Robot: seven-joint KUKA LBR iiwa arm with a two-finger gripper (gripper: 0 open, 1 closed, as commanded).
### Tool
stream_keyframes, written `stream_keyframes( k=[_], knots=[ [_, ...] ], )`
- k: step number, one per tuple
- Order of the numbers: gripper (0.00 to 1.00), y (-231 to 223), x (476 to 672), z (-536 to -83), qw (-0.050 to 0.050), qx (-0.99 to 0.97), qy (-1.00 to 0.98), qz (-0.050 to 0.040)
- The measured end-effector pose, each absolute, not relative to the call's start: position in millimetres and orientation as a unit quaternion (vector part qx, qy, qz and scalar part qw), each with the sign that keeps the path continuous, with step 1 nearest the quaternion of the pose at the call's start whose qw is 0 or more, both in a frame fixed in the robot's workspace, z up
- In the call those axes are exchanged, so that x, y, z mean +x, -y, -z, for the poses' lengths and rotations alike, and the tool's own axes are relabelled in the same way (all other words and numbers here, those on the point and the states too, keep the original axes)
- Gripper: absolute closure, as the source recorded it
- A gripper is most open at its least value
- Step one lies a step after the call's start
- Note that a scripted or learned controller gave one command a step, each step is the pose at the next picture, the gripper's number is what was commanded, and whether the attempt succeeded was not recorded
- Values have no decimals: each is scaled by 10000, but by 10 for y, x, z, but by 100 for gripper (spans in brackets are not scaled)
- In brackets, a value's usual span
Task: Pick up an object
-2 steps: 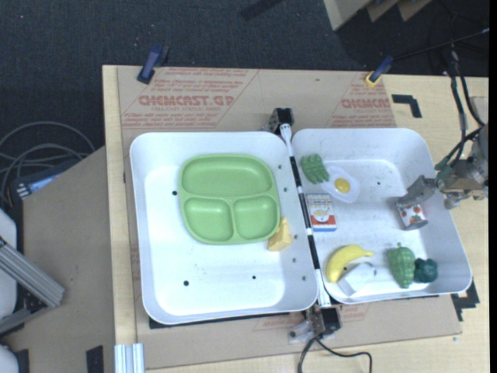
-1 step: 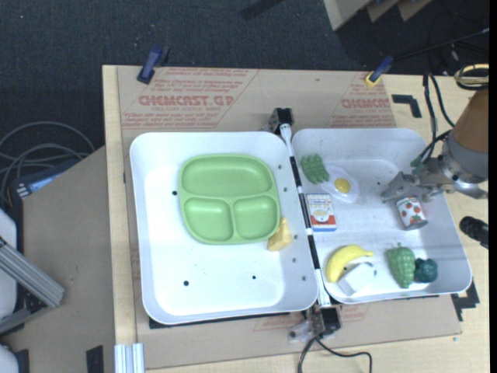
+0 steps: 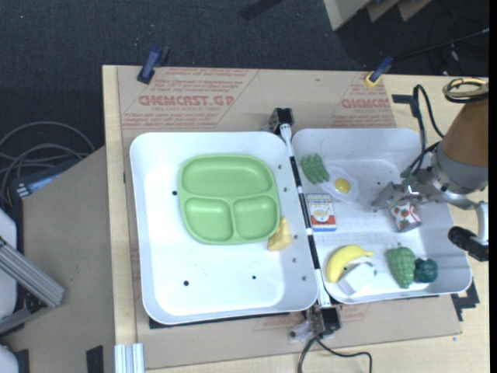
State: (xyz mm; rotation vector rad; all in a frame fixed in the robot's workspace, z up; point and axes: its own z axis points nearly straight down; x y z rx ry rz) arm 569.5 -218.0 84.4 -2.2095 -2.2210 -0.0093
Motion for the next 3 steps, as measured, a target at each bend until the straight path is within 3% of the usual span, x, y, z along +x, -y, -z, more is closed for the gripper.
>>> stream_keyframes(
  k=[1,2,3],
  knots=[
    [100,2216,5691,-950,6,-7059,7083,8],
    [100,1671,5412,-1382,13,-7067,7076,-1],
    [100,1140,6073,-2369,-9,-7067,7076,10]
  ],
)
